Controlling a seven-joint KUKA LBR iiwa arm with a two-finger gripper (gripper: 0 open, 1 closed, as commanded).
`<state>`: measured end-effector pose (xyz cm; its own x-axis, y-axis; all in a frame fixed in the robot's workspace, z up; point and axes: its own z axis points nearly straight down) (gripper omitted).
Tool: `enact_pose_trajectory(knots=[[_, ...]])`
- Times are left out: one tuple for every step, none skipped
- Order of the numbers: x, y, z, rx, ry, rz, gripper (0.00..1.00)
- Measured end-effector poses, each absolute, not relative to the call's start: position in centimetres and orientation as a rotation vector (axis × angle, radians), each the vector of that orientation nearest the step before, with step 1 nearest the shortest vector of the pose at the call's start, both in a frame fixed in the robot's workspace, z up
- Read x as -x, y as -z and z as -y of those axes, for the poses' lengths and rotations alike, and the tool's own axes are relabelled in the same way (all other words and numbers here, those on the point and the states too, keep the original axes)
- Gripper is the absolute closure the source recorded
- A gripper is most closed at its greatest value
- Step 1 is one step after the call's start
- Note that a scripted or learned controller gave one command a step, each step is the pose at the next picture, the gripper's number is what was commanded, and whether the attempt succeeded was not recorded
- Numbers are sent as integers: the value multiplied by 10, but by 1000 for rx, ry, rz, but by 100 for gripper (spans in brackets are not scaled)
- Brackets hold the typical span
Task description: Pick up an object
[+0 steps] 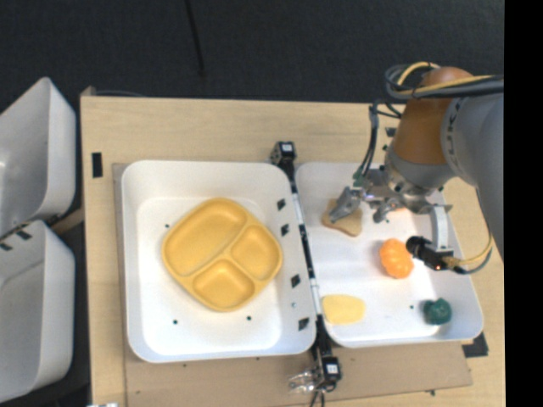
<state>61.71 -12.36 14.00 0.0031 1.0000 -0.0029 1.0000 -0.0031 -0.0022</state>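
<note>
the arm [441, 138] comes in from the right, grey with its orange band showing above the wrist, and it is bent down over the far part of the right bin [339, 181]. the gripper [361, 203] hangs low there, just above the bin floor, with loose cables looping around the wrist. right under and beside its tip lies a tan wedge-shaped piece [342, 220], close to the divider between the two bins. the metal of the gripper overlaps the top edge of that tan piece, so from up here i cannot tell whether the fingers are spread or closed, nor whether they are actually on it (the wrist hides most of them).

further toward the near side of the same bin sits an orange ball-like thing [396, 259], by itself on the white floor, just beside a black part of the arm's fittings. a pale yellow flat piece [343, 309] lies near the front left corner of that bin, close to the divider. a small dark green object [437, 311] rests at the front right corner, well apart from the yellow piece.

the left bin [144, 320] holds a yellow divided plate [222, 253], three compartments, lying flat and turned at an angle, about in the middle. both bins sit side by side on a light wooden bench [212, 125].
</note>
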Motion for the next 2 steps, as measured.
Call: enact_pose_trajectory(knots=[[-619, -153, 123, -2227, -2, -2212, 100], [-622, -217, 122, -2215, -7, -2220, 100]])
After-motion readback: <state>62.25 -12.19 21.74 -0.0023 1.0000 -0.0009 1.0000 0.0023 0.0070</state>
